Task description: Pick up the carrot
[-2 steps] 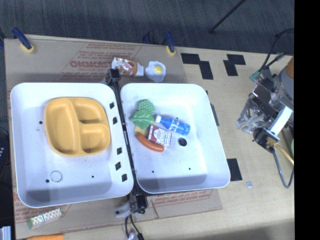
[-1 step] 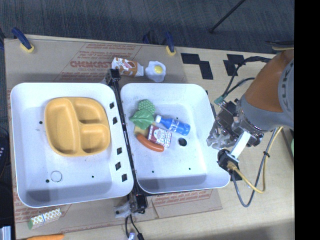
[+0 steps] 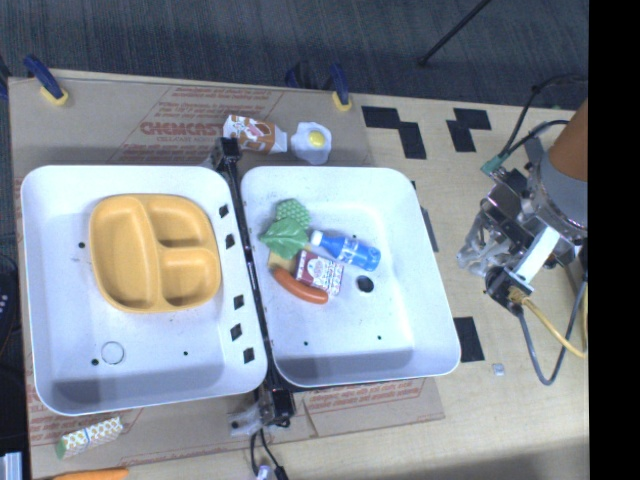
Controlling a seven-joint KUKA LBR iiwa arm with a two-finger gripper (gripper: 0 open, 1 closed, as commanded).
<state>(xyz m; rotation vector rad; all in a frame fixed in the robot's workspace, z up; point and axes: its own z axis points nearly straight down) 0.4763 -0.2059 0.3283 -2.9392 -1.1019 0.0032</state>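
The carrot (image 3: 300, 286), a short orange-red stick, lies in the right bin (image 3: 400, 338), left of its middle. It rests against a brown carton (image 3: 320, 270), with a green leafy toy (image 3: 285, 226) just behind and a blue bottle (image 3: 347, 249) to the right. My gripper (image 3: 492, 258) hangs over the bare bench to the right of that bin, well apart from the carrot, with nothing seen in it.
A yellow divided plate (image 3: 155, 250) lies in the left bin (image 3: 60, 368). A small carton (image 3: 250, 133) and a white-and-yellow egg toy (image 3: 312, 141) sit on the bench behind the bins. A wrapped item (image 3: 90, 435) lies at the front left. Cables (image 3: 555, 338) trail below the wrist.
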